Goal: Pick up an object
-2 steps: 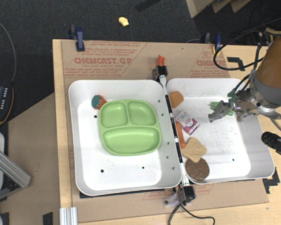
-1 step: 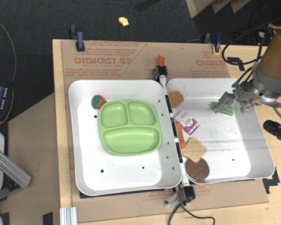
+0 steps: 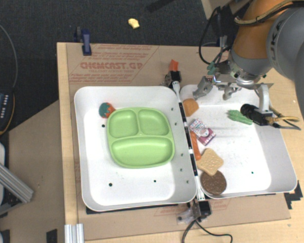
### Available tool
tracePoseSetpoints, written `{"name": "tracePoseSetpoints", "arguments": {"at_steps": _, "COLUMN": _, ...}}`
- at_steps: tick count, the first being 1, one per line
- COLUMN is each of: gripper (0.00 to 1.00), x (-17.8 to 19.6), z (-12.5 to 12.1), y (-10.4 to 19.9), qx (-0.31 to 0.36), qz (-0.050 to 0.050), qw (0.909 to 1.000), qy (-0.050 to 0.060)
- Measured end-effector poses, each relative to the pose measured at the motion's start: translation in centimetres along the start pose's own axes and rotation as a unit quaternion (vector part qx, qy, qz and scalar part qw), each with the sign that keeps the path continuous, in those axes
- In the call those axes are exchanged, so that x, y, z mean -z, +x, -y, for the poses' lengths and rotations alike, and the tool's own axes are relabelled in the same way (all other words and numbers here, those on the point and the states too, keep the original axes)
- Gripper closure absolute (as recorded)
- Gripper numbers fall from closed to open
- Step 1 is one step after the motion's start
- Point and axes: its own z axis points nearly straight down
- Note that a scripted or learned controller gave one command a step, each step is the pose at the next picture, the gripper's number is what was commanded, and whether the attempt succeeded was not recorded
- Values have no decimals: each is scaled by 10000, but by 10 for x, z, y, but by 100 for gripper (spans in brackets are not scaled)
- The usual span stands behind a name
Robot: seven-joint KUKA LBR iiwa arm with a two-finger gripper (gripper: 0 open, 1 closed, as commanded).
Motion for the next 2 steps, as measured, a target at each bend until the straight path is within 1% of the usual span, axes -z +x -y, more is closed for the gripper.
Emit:
{"name": "tracePoseSetpoints", "arguments": {"at_steps": 1, "gripper": 0, "x": 1, "z": 3, "y": -8, "qx": -53, "qz": 19, "qw": 10000, "qy": 20}}
{"name": "tracePoseSetpoints", "arguments": {"at_steps": 2, "gripper": 0, "x": -83, "z": -18, "y": -35, "qx": -66, "qz": 21, "qw": 10000, "qy": 57}}
